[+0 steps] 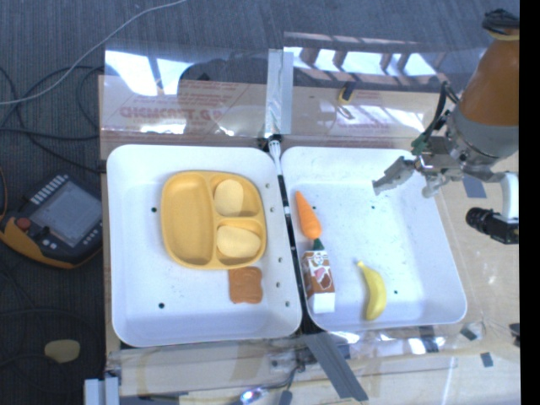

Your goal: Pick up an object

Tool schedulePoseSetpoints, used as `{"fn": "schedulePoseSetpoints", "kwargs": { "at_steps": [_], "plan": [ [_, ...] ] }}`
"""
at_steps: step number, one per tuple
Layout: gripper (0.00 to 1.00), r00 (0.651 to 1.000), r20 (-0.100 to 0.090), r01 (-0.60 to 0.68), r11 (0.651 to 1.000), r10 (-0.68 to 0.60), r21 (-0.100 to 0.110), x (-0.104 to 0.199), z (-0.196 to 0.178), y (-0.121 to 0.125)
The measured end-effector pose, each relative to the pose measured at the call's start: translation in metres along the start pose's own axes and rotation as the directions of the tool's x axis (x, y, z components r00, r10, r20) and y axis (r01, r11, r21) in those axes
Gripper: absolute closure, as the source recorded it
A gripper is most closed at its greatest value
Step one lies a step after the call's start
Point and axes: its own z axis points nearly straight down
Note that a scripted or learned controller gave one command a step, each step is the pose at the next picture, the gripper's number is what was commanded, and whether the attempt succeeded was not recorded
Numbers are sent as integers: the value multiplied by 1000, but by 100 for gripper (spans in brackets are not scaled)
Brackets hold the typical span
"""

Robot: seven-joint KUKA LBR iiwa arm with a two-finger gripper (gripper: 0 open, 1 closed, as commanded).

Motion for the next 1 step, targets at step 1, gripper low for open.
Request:
{"fn": "schedulePoseSetpoints", "kwargs": {
  "at_steps": [1],
  "plan": [
    [0,993,-2,116,993,-116,1,23,122,-71]
  ]
}}
